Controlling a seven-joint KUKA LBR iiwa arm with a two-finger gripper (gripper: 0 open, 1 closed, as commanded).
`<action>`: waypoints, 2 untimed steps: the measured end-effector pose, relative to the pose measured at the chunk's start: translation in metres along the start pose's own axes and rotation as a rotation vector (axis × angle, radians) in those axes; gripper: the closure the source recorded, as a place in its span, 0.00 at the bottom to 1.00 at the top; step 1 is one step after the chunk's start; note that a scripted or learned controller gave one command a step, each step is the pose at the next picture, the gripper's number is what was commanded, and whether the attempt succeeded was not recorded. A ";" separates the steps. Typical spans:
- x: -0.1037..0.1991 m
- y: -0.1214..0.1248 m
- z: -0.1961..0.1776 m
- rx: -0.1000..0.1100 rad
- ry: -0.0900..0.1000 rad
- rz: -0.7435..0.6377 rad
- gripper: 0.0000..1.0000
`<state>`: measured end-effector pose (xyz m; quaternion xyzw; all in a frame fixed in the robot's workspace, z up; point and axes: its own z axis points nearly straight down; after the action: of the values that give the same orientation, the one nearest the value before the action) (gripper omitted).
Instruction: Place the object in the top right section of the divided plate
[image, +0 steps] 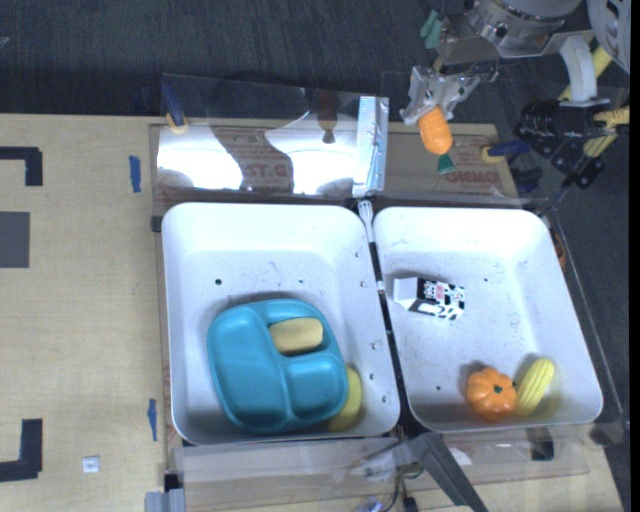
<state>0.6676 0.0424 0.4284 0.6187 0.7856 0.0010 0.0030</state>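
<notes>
A blue divided plate lies in the left bin, with a yellow piece in its top right section. My gripper hangs high above the far edge of the right bin, shut on a small orange toy carrot with a green tip that dangles below the fingers. The carrot is well to the right of and beyond the plate.
The right bin holds a black-and-white patterned toy, an orange pumpkin and a yellow corn cob. A yellow object pokes out from under the plate's right edge. A shiny foil sheet lies behind the left bin.
</notes>
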 end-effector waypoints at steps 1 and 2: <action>0.000 0.001 -0.011 -0.005 -0.002 -0.001 1.00; 0.009 0.001 0.005 0.006 0.004 -0.198 1.00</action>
<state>0.6666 0.0516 0.4237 0.5379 0.8430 -0.0004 -0.0003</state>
